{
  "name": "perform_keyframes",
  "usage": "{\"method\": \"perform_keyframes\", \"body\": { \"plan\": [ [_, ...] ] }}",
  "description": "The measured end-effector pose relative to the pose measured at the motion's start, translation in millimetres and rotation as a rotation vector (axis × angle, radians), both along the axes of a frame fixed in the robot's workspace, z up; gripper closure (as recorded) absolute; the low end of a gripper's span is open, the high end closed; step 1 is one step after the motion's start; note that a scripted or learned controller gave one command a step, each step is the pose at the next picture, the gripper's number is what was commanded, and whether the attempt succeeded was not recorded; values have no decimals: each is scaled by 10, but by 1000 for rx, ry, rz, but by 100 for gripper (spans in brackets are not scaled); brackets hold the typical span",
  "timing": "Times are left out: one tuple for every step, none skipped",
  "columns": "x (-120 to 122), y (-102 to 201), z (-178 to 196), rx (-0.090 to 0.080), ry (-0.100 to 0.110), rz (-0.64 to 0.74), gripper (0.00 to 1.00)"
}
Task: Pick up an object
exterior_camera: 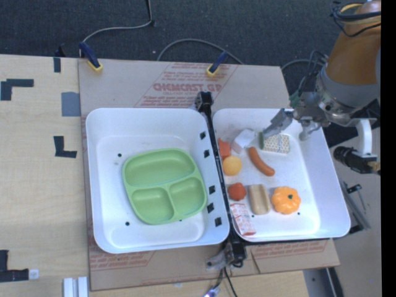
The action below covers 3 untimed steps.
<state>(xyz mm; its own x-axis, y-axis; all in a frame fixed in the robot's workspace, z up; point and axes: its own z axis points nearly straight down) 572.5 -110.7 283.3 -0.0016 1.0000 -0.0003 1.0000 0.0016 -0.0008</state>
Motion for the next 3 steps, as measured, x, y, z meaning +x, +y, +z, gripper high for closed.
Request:
{"method": "perform_keyframes", "body": {
  "plan": [
    [463,-258,-942,0,3,-1,0],
    [370,-257,-1858,0,3,-1,0],
    [374,-254,-1758,1,2,0,100]
  ]
}}
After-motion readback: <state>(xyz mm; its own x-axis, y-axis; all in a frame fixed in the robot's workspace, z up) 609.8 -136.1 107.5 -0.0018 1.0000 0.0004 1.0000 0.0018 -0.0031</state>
